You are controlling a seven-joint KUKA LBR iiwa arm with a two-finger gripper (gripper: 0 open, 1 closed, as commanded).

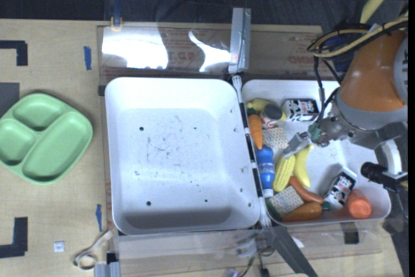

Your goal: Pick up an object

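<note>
Nearest me, the right bin (376,212) holds a sausage (305,191), corn cob (284,170), banana (301,165), blue bottle (265,167), carrot (255,131) and cartons. I judge this the approach step: my tool (299,143) hovers over the banana, its spread I cannot tell. Next it must descend. The left bin (175,152) lies bare; a green tray (42,137) sits on the worktop (52,48).

one fixed camera above the bench (52,42), looking down at a slant; both bins (123,94) in frame, arm (373,84) entering from right.
</note>
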